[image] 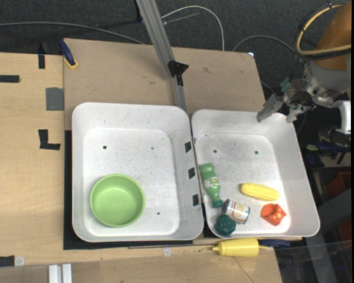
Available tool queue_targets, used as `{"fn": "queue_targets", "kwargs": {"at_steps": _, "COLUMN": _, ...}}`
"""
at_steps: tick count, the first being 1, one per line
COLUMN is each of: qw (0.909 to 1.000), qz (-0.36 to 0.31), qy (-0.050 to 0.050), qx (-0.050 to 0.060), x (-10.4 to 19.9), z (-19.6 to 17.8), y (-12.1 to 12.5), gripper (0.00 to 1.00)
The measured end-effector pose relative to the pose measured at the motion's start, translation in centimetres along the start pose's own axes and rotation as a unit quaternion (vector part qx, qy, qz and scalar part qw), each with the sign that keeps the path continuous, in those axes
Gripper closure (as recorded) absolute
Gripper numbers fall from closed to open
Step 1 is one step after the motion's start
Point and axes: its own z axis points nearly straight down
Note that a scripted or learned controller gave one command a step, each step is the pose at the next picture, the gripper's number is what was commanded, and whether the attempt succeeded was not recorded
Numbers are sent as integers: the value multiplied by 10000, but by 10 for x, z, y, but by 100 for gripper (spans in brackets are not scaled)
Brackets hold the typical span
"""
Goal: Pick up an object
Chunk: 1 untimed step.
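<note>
Gripper (pixel 278 107) hangs over the far right corner of the right bin (pixel 295 158), holding nothing; whether it is spread or pressed together cannot be told. Well nearer the camera lie the objects: a yellow corn cob (pixel 259 191), a red piece (pixel 273 214), a small can (pixel 237 211) with an unreadable label, a green bottle (pixel 210 183) and a dark green lump (pixel 225 225). Open floor separates them from the gripper. Beyond, the left bin (pixel 106 122) holds a green bowl (pixel 117 200); a yellow bottle (pixel 239 247) lies on the worktop (pixel 118 69).
</note>
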Motion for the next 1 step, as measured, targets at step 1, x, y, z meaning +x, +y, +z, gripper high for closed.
{"fn": "queue_targets", "kwargs": {"at_steps": 1, "qw": 10000, "qz": 1, "qy": -2, "qx": 2, "x": 0, "z": 0, "y": 0, "gripper": 0}}
